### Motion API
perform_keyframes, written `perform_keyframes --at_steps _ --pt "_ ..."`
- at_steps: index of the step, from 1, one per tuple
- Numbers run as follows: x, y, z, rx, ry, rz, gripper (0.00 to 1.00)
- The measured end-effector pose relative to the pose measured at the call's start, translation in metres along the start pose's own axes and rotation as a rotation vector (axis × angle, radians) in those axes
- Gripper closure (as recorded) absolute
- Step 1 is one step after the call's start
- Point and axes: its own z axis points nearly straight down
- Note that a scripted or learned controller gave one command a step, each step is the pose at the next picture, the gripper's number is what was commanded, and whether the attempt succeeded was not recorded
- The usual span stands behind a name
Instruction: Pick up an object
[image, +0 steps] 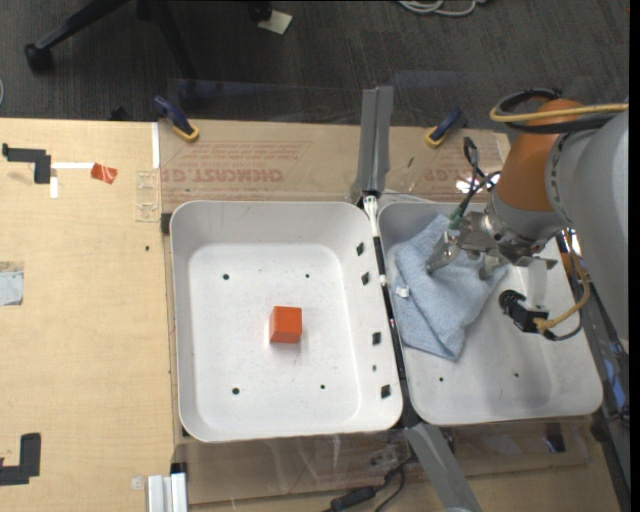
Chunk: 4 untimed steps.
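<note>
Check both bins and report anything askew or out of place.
The blue cloth in the right bin lies crumpled, bunched against the divider wall rather than flat, with the pincer over it. The orange block sits squarely in the left bin; nothing odd there.

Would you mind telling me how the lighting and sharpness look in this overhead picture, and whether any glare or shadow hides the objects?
Camera view: lighting is even and soft; the orange block is crisp with only a faint shadow; the left bin looks bright but not blown out; the blue cloth shows clear folds; the gripper is slightly soft, partly shadowed by the arm.
</note>
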Motion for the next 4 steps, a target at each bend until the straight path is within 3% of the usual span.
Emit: perform_keyframes --at_steps 1,2,3,4 --pt "-0.043 -0.034 0.0 0.003 0.0 0.143 0.0" --pt "-0.065 0.018 -0.106 0.002 -0.001 0.294 0.0" --pt "-0.034 -0.021 -0.001 -0.001 0.001 0.16 0.0" --pt "-0.016 -0.088 -0.001 0.002 0.002 0.151 0.0"
